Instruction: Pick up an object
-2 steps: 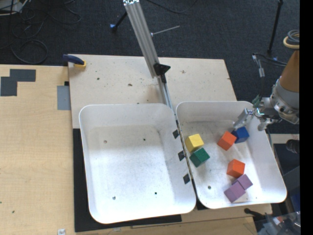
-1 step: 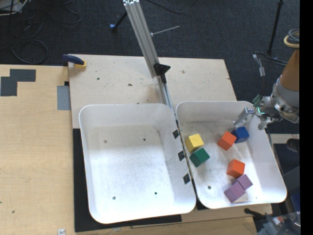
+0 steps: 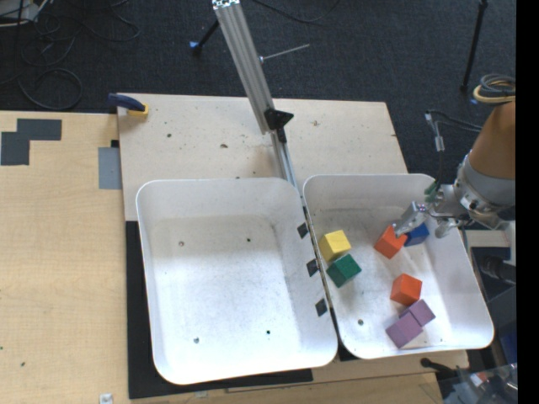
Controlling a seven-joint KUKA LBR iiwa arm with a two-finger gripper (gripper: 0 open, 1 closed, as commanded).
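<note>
Camera view: light wooden bench (image 3: 59, 251) with dark grey patches, dark carpet and loose cables behind it. Two white bins sit side by side; the end effector (image 3: 414, 219) is low over the right bin (image 3: 472, 310), no telling how its fingers stand. An orange block (image 3: 390, 242) and a blue block (image 3: 416, 235) sit right at its tip. Further left: yellow block (image 3: 335, 243) touching a green block (image 3: 344, 269). Nearer the camera, another orange block (image 3: 406, 289) and two purple blocks (image 3: 410, 323). A slanted aluminium bar (image 3: 248, 66) rises behind the bins.
</note>
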